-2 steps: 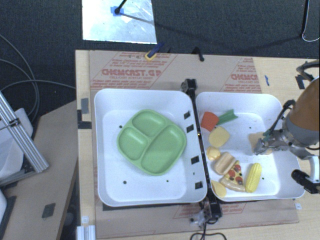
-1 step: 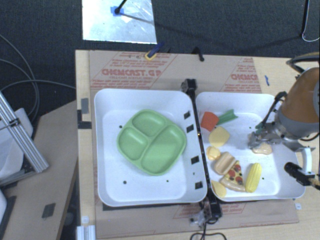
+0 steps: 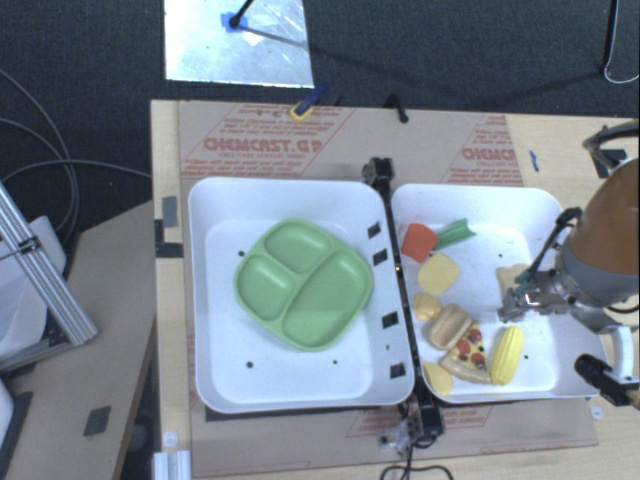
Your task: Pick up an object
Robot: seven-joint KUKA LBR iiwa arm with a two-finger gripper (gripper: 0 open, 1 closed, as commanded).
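The right white bin (image 3: 470, 194) holds several toy foods. A red-orange carrot (image 3: 420, 240) with a green top lies at its back left, and a pale yellow round piece (image 3: 438, 272) sits just in front of it. A tan bread roll (image 3: 450, 325), a pizza slice (image 3: 468, 350) and a yellow corn cob (image 3: 507, 354) lie near the front. My gripper (image 3: 517, 304) hangs low over the bin's right half, just behind the corn and beside a beige piece (image 3: 511, 277). Nothing visibly hangs from it.
The left white bin (image 3: 290, 190) holds a green divided plate (image 3: 303, 284). A black divider (image 3: 392, 278) runs between the bins. The arm's grey and orange body (image 3: 610, 248) covers the right bin's right edge. A shiny metal sheet (image 3: 238, 26) lies behind the bench.
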